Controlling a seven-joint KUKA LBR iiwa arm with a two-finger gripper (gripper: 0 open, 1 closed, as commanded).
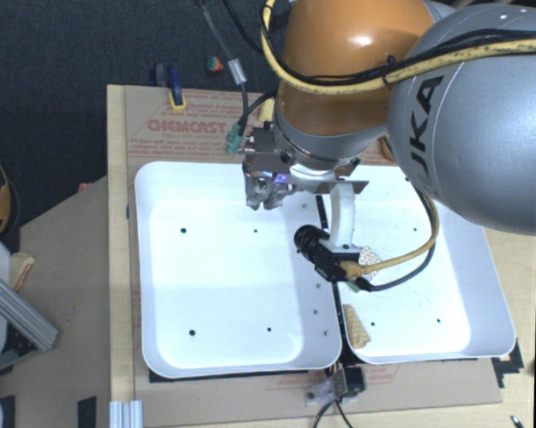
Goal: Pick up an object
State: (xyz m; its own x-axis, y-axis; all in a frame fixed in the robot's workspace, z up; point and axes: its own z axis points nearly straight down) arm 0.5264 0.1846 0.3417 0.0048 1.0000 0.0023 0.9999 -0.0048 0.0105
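A dark carpeted floor surrounds a tan table (118, 247) carrying 2 shallow white bins side by side, seen from above at a slant. My grey arm (482, 111), with its orange band, reaches in from the right and covers the far edge of both bins. My fingers (267, 198) hang over the far right corner of the left bin (204, 277), close to the wall it shares with the right bin (441, 285). I cannot tell whether they are spread or pressed together, since the wrist above shades them, and I see nothing between them. The white floor under them shows only a few small dark dots, so from here they are over nothing to grasp. The likeliest thing to pick up, a tan wedge (356, 328), lies in the right bin, pressed against the shared wall near the front corner, well apart from my fingers. Tucked there, it leaves little room on its wall side, so I judge a grasp would need to come from above and along the wall. A small pale speckled scrap (369, 255) sits farther back in the right bin, too small to identify.
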